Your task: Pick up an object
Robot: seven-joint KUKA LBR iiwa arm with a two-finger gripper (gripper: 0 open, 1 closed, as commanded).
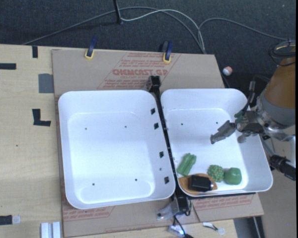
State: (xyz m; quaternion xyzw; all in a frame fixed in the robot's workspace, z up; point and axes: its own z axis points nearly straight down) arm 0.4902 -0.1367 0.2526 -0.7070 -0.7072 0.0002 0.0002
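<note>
Green toy vegetables (187, 163) cluster in the right bin's (203, 99) near corner, likely light, rigid, slippery plastic; pinching the ridged piece across its width suits best. The gripper (229, 133) hovers above, fingers spread, empty.

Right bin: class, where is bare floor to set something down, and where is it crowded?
Bare floor runs from the right bin's far wall down to the gripper. Its near edge is crowded: green toy, black object, bumpy green ball, green block.
</note>
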